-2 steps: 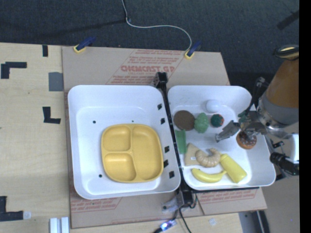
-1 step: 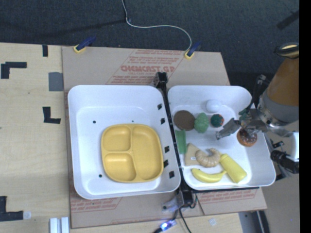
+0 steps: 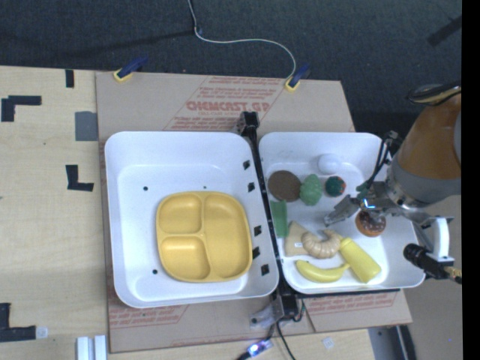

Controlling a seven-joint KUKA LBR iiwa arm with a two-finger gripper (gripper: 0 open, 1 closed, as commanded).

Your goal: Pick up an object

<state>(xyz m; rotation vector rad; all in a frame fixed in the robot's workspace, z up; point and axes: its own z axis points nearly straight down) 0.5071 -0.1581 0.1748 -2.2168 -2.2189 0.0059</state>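
Half the small brown object [image 3: 370, 223] hides behind the hand [image 3: 352, 207].

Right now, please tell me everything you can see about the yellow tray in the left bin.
The yellow tray is a rounded square of plain, matte plastic by its look, with three shallow compartments: two smaller ones on the far side and one wide one nearer the camera. It lies flat, turned slightly, on the floor of the left bin, toward the wall shared with the right bin. Nothing lies in it or touches it.
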